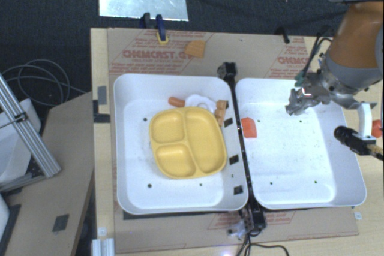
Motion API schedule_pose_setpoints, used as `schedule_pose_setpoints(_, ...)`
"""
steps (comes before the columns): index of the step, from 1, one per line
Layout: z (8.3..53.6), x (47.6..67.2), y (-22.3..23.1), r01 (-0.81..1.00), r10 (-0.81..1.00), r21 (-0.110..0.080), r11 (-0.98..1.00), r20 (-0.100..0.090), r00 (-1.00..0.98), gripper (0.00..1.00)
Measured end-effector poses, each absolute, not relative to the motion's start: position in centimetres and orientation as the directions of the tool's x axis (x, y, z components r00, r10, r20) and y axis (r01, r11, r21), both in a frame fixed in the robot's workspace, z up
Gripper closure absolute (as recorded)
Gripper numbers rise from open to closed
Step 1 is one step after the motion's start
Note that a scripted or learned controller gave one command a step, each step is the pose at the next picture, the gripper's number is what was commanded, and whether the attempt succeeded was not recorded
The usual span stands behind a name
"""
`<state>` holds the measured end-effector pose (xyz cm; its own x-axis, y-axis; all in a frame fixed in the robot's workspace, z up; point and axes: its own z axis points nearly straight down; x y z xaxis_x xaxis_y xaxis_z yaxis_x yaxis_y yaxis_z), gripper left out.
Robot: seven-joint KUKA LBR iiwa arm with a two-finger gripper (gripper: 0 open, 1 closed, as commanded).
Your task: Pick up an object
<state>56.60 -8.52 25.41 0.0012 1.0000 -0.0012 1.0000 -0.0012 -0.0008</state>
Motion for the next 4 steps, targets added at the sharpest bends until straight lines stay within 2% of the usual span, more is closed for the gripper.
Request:
schedule_pose_setpoints(1,23.2,57.4,-7.7,1.000,1.000,0.000,0.004,0.000,-0.004,1.00)
schedule_pose_setpoints(2,23.2,60.4,-8.8,1.000,1.000,0.005,0.005,-0.001,-0.005,1.00)
schedule_pose_setpoints(3,23.8,63.4,-7.9,1.000,1.000,0.006,0.006,0.000,-0.006,1.00)
schedule_pose_setpoints(4,25.9,63.3,-10.1,1.000,1.000,0.005,0.000,-0.002,0.000,1.00)
